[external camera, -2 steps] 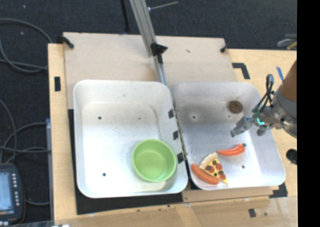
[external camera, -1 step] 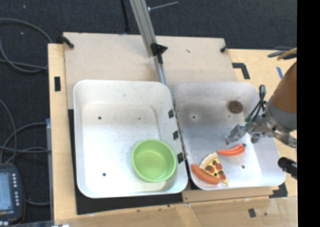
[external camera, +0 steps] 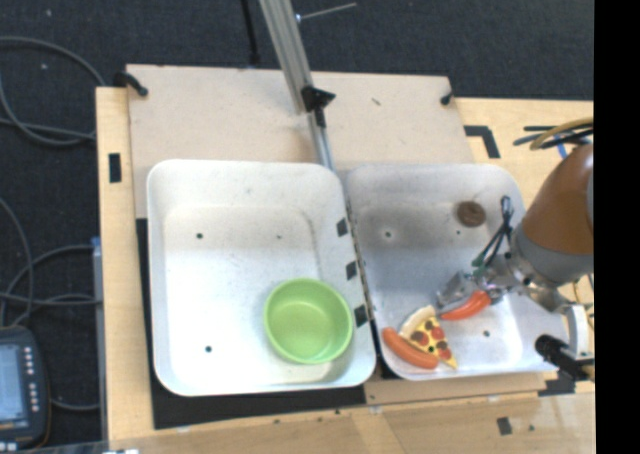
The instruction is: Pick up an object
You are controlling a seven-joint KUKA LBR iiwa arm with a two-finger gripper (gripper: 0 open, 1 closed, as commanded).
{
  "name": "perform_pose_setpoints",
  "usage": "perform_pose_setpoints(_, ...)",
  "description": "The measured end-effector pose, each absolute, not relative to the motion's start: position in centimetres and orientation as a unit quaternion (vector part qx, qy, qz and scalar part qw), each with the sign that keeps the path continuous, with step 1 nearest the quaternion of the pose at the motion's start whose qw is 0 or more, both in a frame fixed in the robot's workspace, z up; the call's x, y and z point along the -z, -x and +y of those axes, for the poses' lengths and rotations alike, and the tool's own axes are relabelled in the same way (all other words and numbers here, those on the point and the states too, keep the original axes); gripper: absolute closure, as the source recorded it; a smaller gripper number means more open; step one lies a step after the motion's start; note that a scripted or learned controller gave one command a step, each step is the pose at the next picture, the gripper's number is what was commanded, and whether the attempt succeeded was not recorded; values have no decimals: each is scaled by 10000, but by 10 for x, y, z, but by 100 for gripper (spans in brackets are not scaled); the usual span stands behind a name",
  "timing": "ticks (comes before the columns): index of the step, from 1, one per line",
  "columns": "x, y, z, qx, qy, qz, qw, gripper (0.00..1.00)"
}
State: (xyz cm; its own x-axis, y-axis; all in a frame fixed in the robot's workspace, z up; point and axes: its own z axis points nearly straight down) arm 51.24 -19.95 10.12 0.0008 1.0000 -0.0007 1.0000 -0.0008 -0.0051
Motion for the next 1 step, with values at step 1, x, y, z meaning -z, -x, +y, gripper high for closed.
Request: perform_pose_setpoints(1,-101,-513,-200,-3,7074,-7068,-3,0)
